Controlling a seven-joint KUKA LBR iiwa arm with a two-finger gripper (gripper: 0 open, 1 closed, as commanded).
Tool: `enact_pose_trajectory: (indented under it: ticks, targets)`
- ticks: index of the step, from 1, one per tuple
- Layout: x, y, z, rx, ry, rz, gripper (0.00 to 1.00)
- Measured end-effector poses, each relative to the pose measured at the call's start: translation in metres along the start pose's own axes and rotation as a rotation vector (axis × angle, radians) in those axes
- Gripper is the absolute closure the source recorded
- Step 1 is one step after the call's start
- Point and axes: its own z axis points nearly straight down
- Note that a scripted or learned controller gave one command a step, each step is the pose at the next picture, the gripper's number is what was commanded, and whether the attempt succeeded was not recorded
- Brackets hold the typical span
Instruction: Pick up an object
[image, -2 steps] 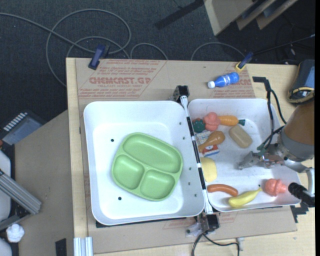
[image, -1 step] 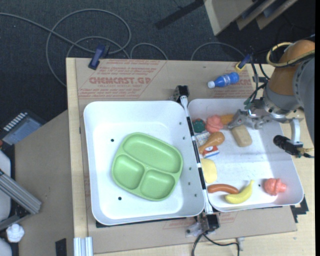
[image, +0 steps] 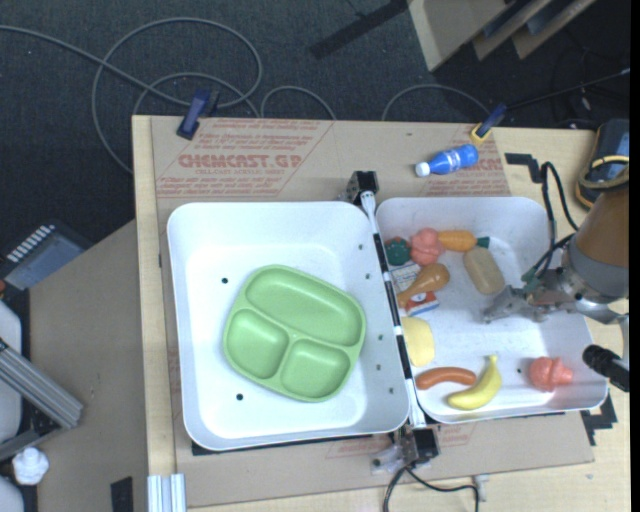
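A single fixed camera looks down at a slant from above the surface, far enough to take in both white bins: left bin, right bin, and surrounding dark floor.

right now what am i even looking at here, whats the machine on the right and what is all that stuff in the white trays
You're looking down from one camera fixed above a bench. The grey and orange thing on the right is a robot arm; its hand hangs over the right bin, and I see nothing between its fingers. Its job is to pick something up. The left bin bears a green plate with three compartments. The right bin holds toy food: a banana, a sausage, a carrot and more. A small blue bottle lies on the bench behind it.
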Motion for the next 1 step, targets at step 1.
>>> enact_pose_trajectory:
  ticks: [1]
  targets:
    - [-0.0015,-0.0609,0.0003,0.0,-0.001,0.001,0.0]
